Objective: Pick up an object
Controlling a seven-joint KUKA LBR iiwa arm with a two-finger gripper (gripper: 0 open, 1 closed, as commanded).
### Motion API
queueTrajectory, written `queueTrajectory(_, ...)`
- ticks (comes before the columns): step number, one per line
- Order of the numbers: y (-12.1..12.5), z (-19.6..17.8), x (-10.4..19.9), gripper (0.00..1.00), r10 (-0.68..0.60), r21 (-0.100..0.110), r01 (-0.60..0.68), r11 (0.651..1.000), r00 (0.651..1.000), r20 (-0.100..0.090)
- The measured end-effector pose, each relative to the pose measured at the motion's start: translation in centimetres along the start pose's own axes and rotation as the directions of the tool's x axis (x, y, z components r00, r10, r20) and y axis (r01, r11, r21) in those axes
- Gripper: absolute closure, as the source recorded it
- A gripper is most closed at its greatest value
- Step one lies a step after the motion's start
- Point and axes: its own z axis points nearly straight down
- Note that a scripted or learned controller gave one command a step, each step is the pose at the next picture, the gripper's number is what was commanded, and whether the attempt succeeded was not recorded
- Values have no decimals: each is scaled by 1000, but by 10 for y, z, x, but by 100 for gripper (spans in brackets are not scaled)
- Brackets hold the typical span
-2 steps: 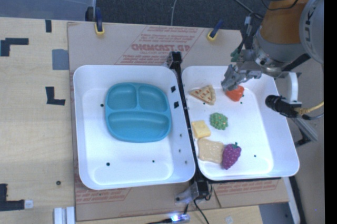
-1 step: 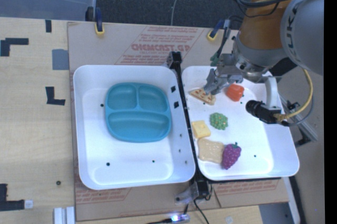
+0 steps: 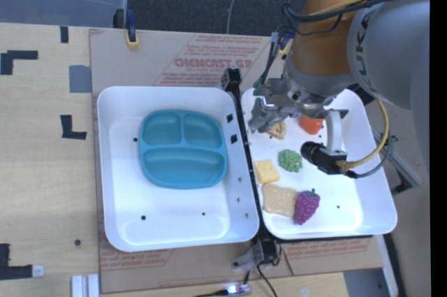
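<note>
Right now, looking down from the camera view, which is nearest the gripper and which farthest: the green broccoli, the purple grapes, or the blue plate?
1. Green broccoli, right bin, just below the gripper.
2. Purple grapes, right bin's front.
3. Blue plate, left bin.

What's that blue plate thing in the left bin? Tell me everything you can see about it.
The blue plate is a smooth, plastic-looking tray with rounded corners, light blue all over. Raised ridges split it into three compartments: two smaller ones along the far side and one long one along the near side. It lies flat and right side up on the floor of the left bin, roughly in the middle and a little toward the far wall. It looks empty, and nothing else touches it.
</note>
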Motion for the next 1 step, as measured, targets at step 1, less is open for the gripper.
queueTrajectory(1,-11,24,47,100,0,2,0,1000,1000,1)
